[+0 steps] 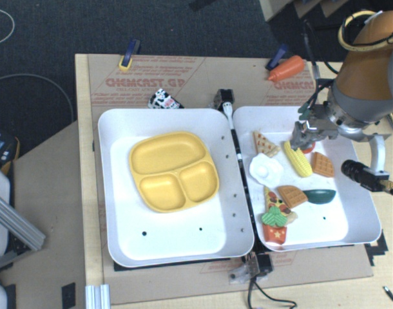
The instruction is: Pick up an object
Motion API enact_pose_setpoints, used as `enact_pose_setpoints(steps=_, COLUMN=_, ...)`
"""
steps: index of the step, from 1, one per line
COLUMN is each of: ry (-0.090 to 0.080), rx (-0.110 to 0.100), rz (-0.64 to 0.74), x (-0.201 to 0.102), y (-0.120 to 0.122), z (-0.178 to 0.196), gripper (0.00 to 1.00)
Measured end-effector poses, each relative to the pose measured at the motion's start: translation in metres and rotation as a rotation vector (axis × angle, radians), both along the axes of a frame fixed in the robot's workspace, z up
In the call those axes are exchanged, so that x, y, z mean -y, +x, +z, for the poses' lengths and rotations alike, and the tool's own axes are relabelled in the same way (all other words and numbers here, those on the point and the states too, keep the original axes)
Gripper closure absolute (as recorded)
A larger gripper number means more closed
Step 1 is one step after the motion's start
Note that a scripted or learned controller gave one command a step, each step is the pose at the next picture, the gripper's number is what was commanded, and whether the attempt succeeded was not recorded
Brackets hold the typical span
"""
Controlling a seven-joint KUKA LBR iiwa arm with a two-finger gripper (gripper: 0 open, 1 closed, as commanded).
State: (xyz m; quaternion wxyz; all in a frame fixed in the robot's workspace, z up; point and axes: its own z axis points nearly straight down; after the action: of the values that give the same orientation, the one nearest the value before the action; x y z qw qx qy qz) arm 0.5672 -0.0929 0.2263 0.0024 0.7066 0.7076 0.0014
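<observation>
The right bin (351, 227) holds several toy foods. A yellow corn cob (298, 159) lies near its middle. Beside it are a pizza slice (266, 145), a white fried egg (266, 169), a waffle piece (323, 165), a brown piece (291, 196), a dark green piece (321, 196) and a red strawberry-topped piece (275, 223). My gripper (302, 140) reaches in from the right and hangs right over the upper end of the corn cob. I cannot make out whether it touches the cob.
The left bin (119, 224) carries a yellow divided plate (174, 170). On the bench behind the bins lie an orange carrot-like toy (287, 69), a black-and-white toy (163, 99) and a blue-yellow clamp (128, 55). A black clamp (224, 98) sits between the bins.
</observation>
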Motion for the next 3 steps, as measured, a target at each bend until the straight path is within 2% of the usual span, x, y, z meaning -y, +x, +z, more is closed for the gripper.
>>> enact_pose_setpoints(steps=1, ry=0.004, rx=-0.01, rz=0.001, x=-0.032, y=-0.025, z=-0.01, gripper=1.0)
enact_pose_setpoints(steps=2, ry=0.0, rx=-0.003, rz=-0.002, x=-0.019, y=-0.017, z=-0.008, gripper=1.0)
enact_pose_setpoints(steps=3, ry=0.001, rx=-0.001, rz=0.001, x=-0.032, y=-0.019, z=0.008, gripper=1.0)
